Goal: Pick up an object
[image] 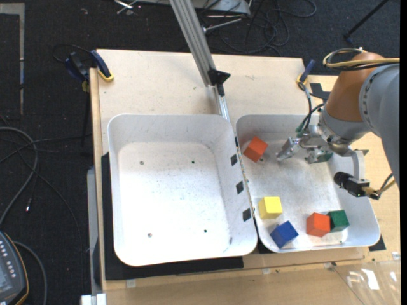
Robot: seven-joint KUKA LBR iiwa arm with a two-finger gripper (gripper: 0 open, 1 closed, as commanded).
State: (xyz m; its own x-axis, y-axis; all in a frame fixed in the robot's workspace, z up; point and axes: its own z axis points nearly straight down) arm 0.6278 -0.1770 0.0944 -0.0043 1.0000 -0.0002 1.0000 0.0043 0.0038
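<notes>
Nearest the camera, along the front wall of the right bin (362,234), four small blocks are seen: a blue block (283,233) at the front left, a yellow block (271,206) just behind it, and to the right a red block (318,223) with a green block (339,220) touching its right side. A fifth piece — an orange block (255,149) — lies well apart from these, tilted, near the bin's rear left corner and close to the wall shared with the left bin (121,170).

The two white bins are set side by side on a pale wooden tabletop (159,81), their inner walls touching. A grey metal rail (194,33) slants down from the top of the view to the point where the bins meet at the back.

The arm (365,100) is seen entering from the right, its orange band above the wrist and its grey body bent downward over the rear half of the right bin. The wrist is turned so that the pincer (284,152) is pointed leftward and slightly down, low over the bin floor. It is placed just right of the orange block, near it but with a bare strip of floor between them — no contact is visible. The fingers look slightly spread, with nothing between them; the pincer is taken as released and carrying nothing. Black cabling is looped beside the wrist on its front side.
</notes>
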